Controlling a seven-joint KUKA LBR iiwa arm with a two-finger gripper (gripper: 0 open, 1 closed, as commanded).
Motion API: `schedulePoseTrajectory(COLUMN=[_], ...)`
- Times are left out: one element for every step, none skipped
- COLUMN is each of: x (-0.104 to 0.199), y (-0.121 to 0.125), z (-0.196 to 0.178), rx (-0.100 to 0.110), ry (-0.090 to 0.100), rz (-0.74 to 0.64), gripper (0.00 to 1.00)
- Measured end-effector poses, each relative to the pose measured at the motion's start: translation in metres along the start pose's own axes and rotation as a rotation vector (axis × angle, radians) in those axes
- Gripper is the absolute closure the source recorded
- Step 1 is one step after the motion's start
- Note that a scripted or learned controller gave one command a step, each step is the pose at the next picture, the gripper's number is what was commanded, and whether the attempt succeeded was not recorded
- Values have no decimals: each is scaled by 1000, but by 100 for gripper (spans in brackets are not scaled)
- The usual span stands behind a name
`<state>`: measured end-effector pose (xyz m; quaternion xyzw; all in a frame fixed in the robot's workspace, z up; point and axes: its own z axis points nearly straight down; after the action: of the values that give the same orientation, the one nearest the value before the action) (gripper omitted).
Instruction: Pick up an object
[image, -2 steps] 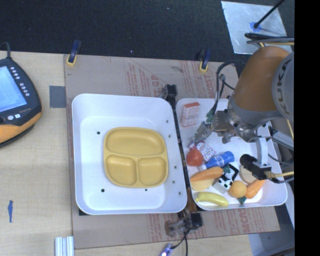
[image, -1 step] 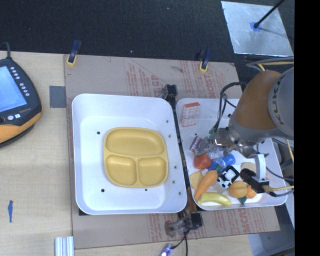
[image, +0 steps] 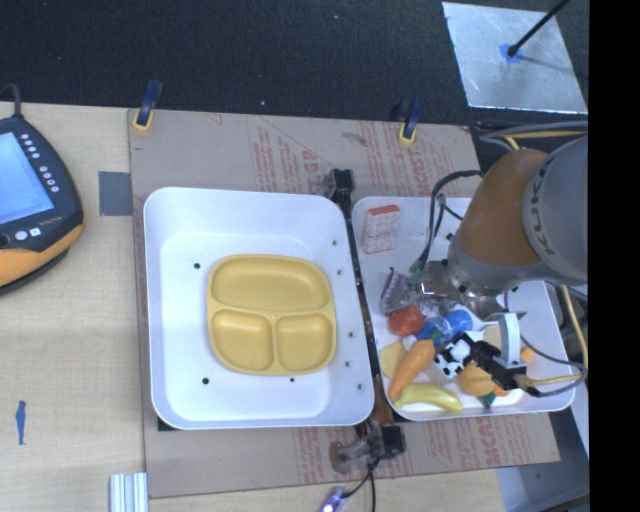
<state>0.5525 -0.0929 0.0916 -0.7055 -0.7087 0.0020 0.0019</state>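
Nearest, along the bottom edge of the frame, a small cable connector (image: 362, 452) sits on the brown cardboard sheet (image: 300, 150) just below the gap between the two bins. Just above it at lower right, the right bin (image: 560, 310) holds a crowd of toy pieces: a yellow banana (image: 430, 399) lies along its lower rim, an orange carrot (image: 410, 368) slants up from it, and a yellow wedge (image: 392, 357) touches the carrot's left side. A black-and-white spotted toy (image: 456, 355) lies just right of the carrot, with an orange piece (image: 476, 381) below it. Above these are a red tomato-like piece (image: 406, 320) and a blue piece (image: 448, 325), close together.

The gripper (image: 437, 290) hangs over this cluster, its dark metal parts just above the red and blue pieces; whether its claw is open or closed cannot be told, and nothing can be seen between the fingers. A black and white fixture (image: 500, 352) with cables spreads to the right of the toys.

At frame centre, the left bin (image: 170, 300) carries a yellow three-compartment plate (image: 271, 312), lying flat. Farther up in the right bin, a small pink-and-white carton (image: 380, 227) stands near the upper left corner, apart from the others. The grey arm with its orange band (image: 505, 205) enters from the right. At the upper left, a control pendant (image: 30, 200) rests on the wooden bench (image: 60, 400). Two clamps (image: 146, 106) pin the cardboard's far edge.
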Motion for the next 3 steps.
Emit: schedulePoseTrajectory(x=[-1,-39,-77], y=[0,24,-13], z=[-10,0,0], rx=[3,-2,-2], ry=[-2,0,0], rz=[-5,2,2], gripper=[100,100,100])
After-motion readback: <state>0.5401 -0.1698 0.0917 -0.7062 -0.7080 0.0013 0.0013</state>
